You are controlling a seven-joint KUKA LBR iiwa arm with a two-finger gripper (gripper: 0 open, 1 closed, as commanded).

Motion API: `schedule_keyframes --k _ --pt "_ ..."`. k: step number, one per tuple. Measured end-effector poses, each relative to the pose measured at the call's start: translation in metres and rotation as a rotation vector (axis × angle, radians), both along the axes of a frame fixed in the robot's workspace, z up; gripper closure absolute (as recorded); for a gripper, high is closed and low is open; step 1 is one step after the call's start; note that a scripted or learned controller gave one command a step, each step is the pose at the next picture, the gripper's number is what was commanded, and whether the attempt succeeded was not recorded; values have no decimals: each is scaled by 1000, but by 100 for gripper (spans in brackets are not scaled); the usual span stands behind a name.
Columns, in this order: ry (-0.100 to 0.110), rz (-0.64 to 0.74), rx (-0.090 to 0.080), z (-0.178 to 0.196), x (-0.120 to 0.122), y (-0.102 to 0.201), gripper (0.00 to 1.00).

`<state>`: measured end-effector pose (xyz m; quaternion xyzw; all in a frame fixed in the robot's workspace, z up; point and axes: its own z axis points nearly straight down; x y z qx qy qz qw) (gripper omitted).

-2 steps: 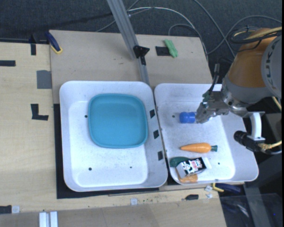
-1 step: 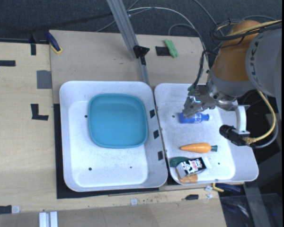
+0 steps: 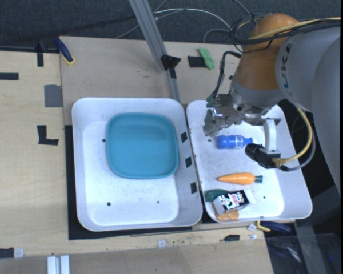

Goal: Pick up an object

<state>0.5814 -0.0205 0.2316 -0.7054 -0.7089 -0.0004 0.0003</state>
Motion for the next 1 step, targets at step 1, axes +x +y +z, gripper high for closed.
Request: schedule_keyframes --k 1 --pt "1 -1 0 7 4 55 100"
